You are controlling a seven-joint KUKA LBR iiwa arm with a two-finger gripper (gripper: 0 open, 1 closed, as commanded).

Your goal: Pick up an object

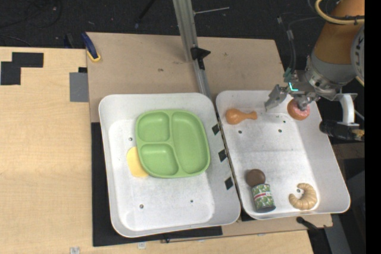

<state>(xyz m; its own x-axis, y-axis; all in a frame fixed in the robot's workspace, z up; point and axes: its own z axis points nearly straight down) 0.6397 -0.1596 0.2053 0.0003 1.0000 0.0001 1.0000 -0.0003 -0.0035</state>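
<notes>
My gripper (290, 100) hangs over the far right corner of the right bin (297, 151), with its fingers (275, 96) spread open. A pink frosted doughnut (299, 110) sits right below the right-hand finger, and I cannot tell whether it touches it. Nothing shows clamped between the fingers. An orange drumstick-shaped toy (240, 116) lies just left of the gripper at the bin's far edge. At the bin's near end are a brown round piece (256, 176), a small green-labelled can (262, 197) and a tan croissant (305, 196).
The left bin (166, 205) holds a green divided plate (172, 143) with a yellow item (136, 163) sticking out from under its left side. A metal post (187, 27) rises behind the bins, left of the arm.
</notes>
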